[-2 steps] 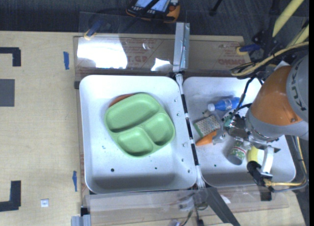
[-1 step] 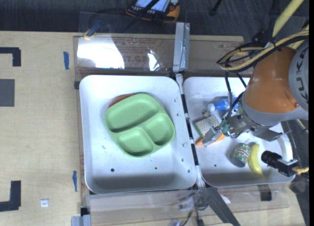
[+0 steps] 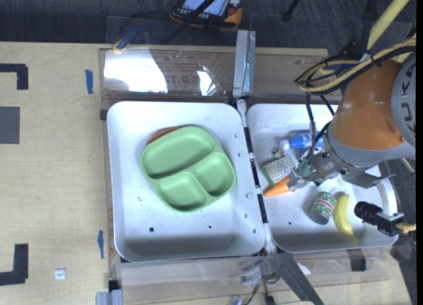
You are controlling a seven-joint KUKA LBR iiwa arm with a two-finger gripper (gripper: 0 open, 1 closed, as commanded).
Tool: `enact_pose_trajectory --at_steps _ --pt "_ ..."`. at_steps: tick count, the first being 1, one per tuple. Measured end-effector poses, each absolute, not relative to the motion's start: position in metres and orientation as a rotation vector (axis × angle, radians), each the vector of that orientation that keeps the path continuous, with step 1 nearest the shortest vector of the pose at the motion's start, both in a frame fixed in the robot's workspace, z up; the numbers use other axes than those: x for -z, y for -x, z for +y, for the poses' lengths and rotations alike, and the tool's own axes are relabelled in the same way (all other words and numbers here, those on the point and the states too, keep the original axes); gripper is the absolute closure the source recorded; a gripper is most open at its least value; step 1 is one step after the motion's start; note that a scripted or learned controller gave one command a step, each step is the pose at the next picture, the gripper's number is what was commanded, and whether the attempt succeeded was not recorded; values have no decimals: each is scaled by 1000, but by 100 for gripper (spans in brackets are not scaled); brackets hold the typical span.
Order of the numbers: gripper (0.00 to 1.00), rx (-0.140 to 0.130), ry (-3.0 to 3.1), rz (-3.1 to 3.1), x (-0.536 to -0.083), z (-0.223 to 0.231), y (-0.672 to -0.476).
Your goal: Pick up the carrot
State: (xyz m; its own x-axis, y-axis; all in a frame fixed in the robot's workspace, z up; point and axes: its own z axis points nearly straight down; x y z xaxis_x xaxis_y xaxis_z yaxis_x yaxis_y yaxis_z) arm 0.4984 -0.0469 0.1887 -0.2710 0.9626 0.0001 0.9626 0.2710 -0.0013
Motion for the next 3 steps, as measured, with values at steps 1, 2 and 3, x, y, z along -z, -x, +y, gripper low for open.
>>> enact_pose_trajectory --at_steps 1,2,3 --pt "0 -2 1896 -2504 -189 -47 -498" --pt "0 -1 1764 -2596 -130 -126 -509" --pt "0 12 1535 -2790 -101 -112 -520"
